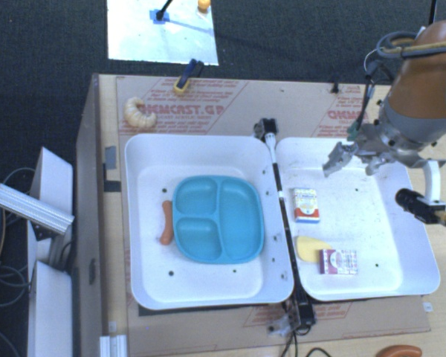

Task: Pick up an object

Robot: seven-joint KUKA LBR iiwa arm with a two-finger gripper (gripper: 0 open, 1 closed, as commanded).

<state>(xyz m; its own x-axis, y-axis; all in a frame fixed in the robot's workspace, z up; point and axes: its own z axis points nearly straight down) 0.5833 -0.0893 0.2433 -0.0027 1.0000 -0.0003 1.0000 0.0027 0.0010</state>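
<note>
In the right bin [401, 274], a small white and red box [305, 204] lies near the left wall. Closer to the front are a yellow piece [308, 247] and a red and white packet [337, 262] that touches it. My gripper [354, 164] hangs over the back part of this bin, up and to the right of the small box. It is open, with bare bin floor showing between its fingers [334, 161].
The left bin [145, 274] holds a blue divided plate [218, 219] and an orange sausage [166, 222] beside it. A black bar [279, 192] runs between the bins. A pale ridged toy [140, 112] lies on the cardboard behind. A black fitting [415, 201] sticks in at the right.
</note>
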